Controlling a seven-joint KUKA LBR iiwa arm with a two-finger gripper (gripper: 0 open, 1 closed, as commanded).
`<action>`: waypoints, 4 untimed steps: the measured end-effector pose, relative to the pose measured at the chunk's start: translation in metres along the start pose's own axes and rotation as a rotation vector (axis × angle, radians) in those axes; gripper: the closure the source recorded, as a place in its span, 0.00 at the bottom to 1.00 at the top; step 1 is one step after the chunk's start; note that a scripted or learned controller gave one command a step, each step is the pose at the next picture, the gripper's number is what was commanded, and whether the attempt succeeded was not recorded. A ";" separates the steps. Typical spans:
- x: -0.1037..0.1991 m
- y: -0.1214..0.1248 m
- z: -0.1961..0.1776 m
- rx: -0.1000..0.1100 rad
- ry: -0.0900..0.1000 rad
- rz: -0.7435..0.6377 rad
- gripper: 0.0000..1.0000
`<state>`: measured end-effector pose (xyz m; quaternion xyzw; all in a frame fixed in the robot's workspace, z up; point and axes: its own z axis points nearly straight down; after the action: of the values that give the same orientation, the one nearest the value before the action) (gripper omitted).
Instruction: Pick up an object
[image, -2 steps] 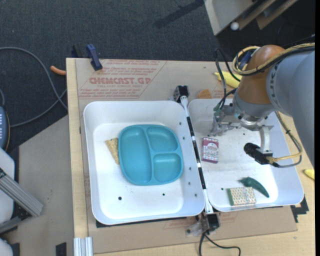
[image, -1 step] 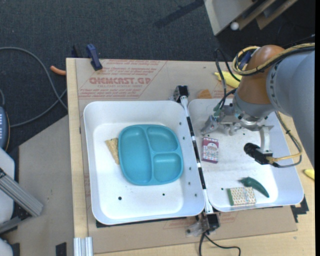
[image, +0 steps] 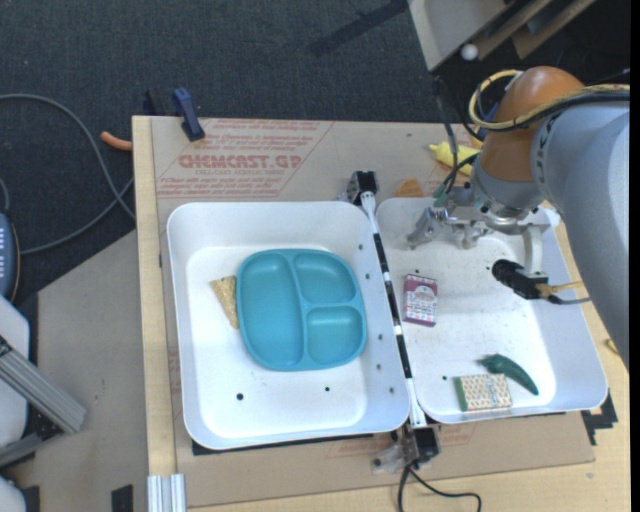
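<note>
My gripper (image: 452, 226) hangs over the far end of the right bin (image: 570, 350), with nothing visibly in it. A small maroon and pink packet (image: 421, 299) lies in that bin near its left wall, a little in front of the gripper. Near the bin's front edge lie a dark green pepper-shaped toy (image: 511, 370) and a small patterned box (image: 483, 393), side by side. The left bin (image: 200, 390) holds a teal divided plate (image: 300, 307). A tan cracker-like piece (image: 225, 293) pokes out from under the plate's left edge.
The bins stand on a cardboard sheet (image: 240, 155). A yellow thing (image: 441, 152) and a small orange thing (image: 408, 187) lie on it behind the right bin. A blue clamp (image: 187, 112) sits at the far left corner, and a black clip (image: 362, 184) between the bins.
</note>
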<state>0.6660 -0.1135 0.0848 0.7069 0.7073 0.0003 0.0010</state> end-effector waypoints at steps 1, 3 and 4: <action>-0.032 -0.113 0.000 0.003 0.001 0.003 0.00; -0.001 -0.042 -0.188 -0.002 -0.001 0.000 0.00; 0.080 -0.084 -0.099 0.003 0.002 -0.001 0.00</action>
<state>0.5814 -0.0330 0.1837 0.7067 0.7075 -0.0003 -0.0008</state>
